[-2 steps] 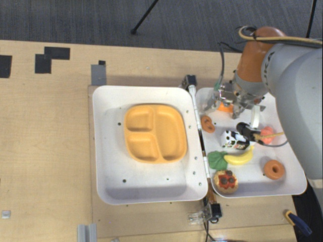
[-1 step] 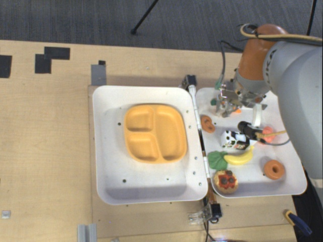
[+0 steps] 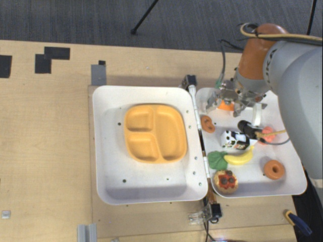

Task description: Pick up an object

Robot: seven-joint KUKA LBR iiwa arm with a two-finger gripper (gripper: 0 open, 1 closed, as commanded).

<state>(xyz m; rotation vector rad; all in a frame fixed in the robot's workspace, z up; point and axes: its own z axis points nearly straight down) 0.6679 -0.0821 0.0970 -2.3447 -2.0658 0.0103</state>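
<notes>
You have the arm [image 3: 282, 59] reaching into the right bin [image 3: 292, 185], with the gripper [image 3: 237, 101] low at the bin's far end, just beside a small orange piece [image 3: 226, 105]. That piece looks like the likeliest pick, though whether it is touching the gripper can't be made out, and you cannot tell from this angle how wide the claw stands or whether it has anything. The other candidates lie nearer the camera: a brown ring [image 3: 207, 123] by the left wall, a black-and-white toy [image 3: 236, 140], a banana [image 3: 239, 159], a green leaf [image 3: 217, 159], a donut [image 3: 274, 169] and a small tart [image 3: 225, 180]. The left bin [image 3: 106, 150] bears a yellow divided tray [image 3: 154, 133]. Watch for a miss: the orange piece sits close to the bin's far wall, so it could get nudged against the rim and slide out of the grasp.
</notes>
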